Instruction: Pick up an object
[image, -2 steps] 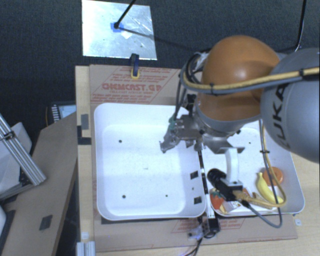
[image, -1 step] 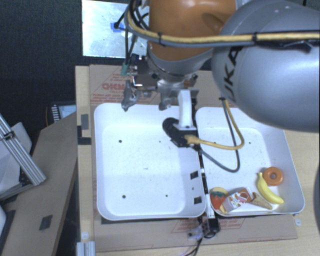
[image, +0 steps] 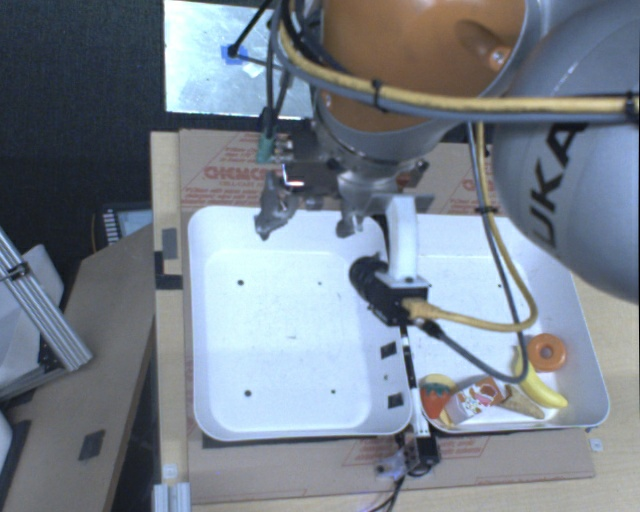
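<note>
My gripper (image: 307, 225) hangs over the far edge of the left bin (image: 215, 400), its two fingers (image: 268, 222) spread wide apart and open, with nothing between them. The objects lie in the near corner of the right bin (image: 592, 385), well away from the gripper: an orange ring (image: 546, 352), a yellow banana (image: 538, 390), a red and white packet (image: 472, 400) and an orange-red round item (image: 436, 393). The arm's large orange and grey body covers the far part of the right bin.
A black connector (image: 375, 285) with yellow and grey cables (image: 470, 322) hangs over the divider between the bins. Cardboard (image: 215, 170) lies under both bins. A metal frame (image: 40, 320) stands off the bench at the left.
</note>
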